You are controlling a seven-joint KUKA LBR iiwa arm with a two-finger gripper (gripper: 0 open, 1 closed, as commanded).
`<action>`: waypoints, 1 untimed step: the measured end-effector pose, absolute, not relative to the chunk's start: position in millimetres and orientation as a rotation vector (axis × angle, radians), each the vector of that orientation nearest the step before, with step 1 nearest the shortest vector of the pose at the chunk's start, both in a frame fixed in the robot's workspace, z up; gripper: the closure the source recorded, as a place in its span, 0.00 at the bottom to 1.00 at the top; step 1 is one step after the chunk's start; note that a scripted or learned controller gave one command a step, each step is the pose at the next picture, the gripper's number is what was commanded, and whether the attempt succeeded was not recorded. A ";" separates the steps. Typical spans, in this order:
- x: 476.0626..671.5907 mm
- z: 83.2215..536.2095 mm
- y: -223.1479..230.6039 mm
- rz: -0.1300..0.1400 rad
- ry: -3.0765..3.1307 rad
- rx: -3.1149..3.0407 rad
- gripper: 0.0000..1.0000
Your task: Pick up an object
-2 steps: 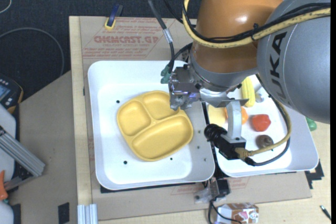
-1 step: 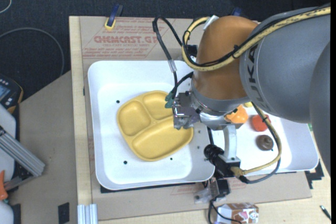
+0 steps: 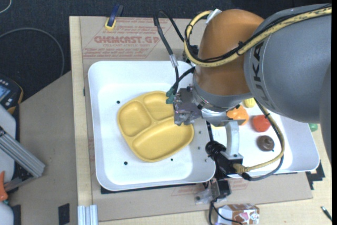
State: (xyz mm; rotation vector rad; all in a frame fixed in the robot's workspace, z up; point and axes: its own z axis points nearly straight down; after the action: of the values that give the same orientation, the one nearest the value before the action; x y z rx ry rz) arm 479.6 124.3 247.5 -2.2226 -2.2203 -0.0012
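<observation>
Yellow divided tray (image 3: 152, 126) lying flat in left white bin (image 3: 100, 113), three compartments upward, right edge beside the bin's inner wall. Gripper (image 3: 181, 110) low over tray's right rim, hidden under the wrist; jaw state impossible to tell. Orange band (image 3: 226, 50) and grey arm (image 3: 295, 60) overhead, covering much of right bin (image 3: 308, 153). Small orange object (image 3: 260, 124) and brown round object (image 3: 265, 142) in right bin. Farther back, cardboard sheet (image 3: 126, 37) under both bins.
</observation>
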 end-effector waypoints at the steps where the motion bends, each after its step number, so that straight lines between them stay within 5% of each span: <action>1: 479.1 288.3 202.5 -0.009 -2.231 -2.213 1.00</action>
State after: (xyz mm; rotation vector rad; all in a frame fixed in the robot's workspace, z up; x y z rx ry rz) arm 479.1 202.5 288.3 -2.2132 -2.2314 -0.0093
